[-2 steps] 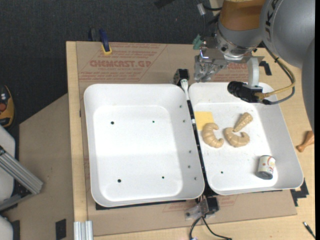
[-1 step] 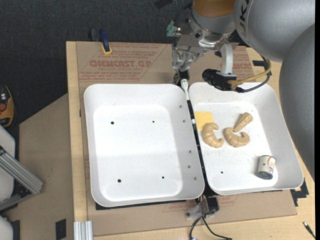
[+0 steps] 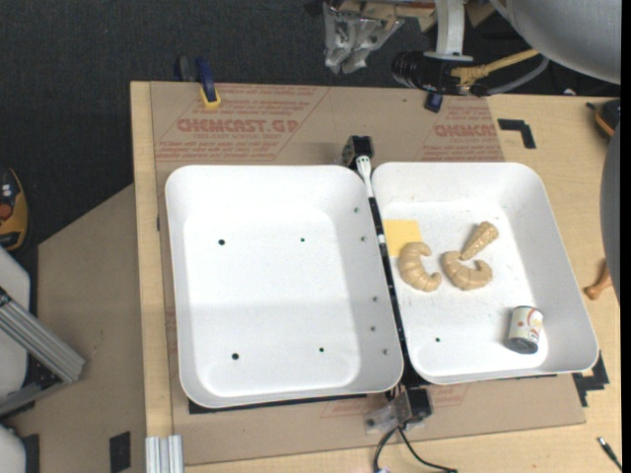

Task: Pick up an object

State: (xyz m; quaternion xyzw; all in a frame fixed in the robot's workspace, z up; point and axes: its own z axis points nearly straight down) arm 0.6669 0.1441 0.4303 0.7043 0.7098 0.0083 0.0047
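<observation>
Small cylindrical can (image 3: 525,328) (on its side), curved croissants (image 3: 418,266) beyond

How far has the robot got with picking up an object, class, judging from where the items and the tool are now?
Nothing looks done yet. The yellow square, two croissant-shaped pieces, the cone-shaped piece and the small can all lie in the right bin. The tool is at the top of the view, beyond the bins, with nothing visibly in it. Reaching, gripping and lifting all remain.

dark carpet floor (image 3: 89,28) surrounds brown bench board (image 3: 286,126).
</observation>
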